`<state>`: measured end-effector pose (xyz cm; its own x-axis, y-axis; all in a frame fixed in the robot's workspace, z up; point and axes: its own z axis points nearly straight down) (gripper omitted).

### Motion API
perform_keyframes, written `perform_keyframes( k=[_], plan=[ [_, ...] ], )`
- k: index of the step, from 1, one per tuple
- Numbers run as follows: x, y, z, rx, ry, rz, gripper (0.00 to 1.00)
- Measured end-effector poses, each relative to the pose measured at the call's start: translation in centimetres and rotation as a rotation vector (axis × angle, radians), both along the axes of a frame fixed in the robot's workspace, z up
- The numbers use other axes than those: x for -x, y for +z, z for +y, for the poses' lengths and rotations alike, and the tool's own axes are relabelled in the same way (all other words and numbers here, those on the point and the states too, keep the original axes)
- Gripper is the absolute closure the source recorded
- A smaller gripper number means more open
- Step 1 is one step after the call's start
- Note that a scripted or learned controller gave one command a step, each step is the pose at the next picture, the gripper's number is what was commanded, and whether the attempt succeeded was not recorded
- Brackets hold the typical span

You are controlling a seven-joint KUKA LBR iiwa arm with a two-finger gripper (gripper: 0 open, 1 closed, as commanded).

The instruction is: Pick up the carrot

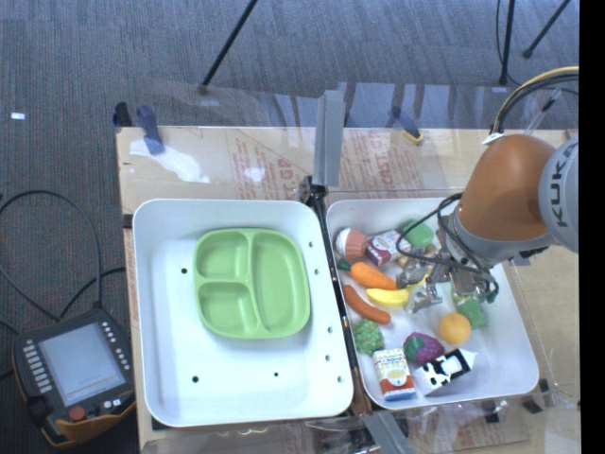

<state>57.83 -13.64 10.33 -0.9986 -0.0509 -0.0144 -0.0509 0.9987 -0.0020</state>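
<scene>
Carrot (372, 276), orange and tapered, was seen lying in the right bin (522, 348), toward its left side, just above a banana (388, 297) and a hot dog (366, 305). It had not been lifted. The gripper (427, 289) was positioned low over the bin, just to the right of the banana and near the carrot's tip; whether it was released or clenched could not be told, and nothing was seen to be held. An orange fruit (455, 328), a milk carton (393, 374) and other toys were scattered nearby. In the left bin (161, 348) a green divided tray (252, 282) was placed. The grasp and lift were judged still to be done.
</scene>
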Motion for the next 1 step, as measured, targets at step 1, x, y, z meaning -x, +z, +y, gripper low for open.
perform_keyframes(
  k=[1],
  plan=[
    [0.29,-1.55,4.97,-0.005,-0.446,0.013,1.00]
  ],
)
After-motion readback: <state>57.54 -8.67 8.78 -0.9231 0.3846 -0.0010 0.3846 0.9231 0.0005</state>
